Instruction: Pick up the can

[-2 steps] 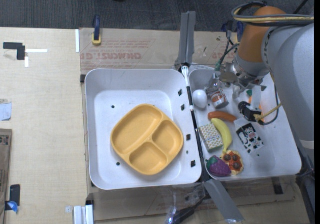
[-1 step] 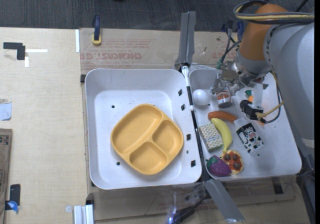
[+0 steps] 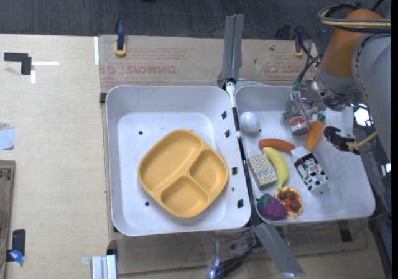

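The can (image 3: 299,125) is small and silver with a reddish-brown label. It stands in the back part of the right bin (image 3: 354,209), left of an orange carrot (image 3: 314,135). My gripper (image 3: 298,110) hangs directly over the can, its metal tip at or just above the can's top. The grey arm with its orange band (image 3: 348,48) reaches in from the right. The gripper's body hides part of the can's top.
The right bin also holds a white ball (image 3: 249,122), a red sausage (image 3: 277,144), a banana (image 3: 278,166), a cracker block (image 3: 262,170), a cow-print carton (image 3: 310,171), a pizza slice (image 3: 290,200) and a purple fruit (image 3: 272,208). A yellow divided plate (image 3: 182,173) lies in the left bin (image 3: 124,116).
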